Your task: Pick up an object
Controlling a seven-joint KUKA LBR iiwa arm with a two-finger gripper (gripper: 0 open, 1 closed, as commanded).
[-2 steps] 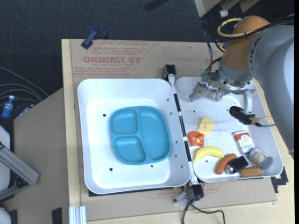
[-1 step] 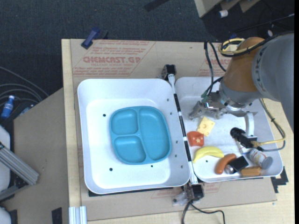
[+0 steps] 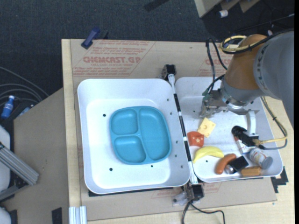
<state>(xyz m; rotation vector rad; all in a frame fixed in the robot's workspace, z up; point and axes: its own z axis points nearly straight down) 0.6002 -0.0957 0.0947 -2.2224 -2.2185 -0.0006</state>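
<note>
Two shallow white bins are set side by side on the desk (image 3: 74,69), a brown board printed with red lettering. The left bin (image 3: 93,93) is occupied by a blue divided plate (image 3: 140,134), which lies flat near its middle. The grey arm (image 3: 275,62) with its orange band is seen reaching in from the right, over the far part of the right bin (image 3: 190,85). The end effector (image 3: 211,107) is held low over the far left part of that bin. Nothing is seen gripped in it, and whether it is apart or together cannot be told from this angle.

The things to be picked are gathered in the near half of the right bin. A yellow wedge (image 3: 207,126) is found just beside the end effector, on its near side. A small red piece (image 3: 196,138) lies close to the wedge, by the wall shared with the left bin. A banana (image 3: 209,153) is laid nearer still, with a red-orange sausage (image 3: 225,162) just beside its right end. A small black block (image 3: 240,163) is pressed against the sausage. An orange stick (image 3: 251,171) and what appears to be a grey-brown cylinder (image 3: 260,158) are placed at the near right corner.

A blue object (image 3: 91,38) rests at the desk's far left corner.
</note>
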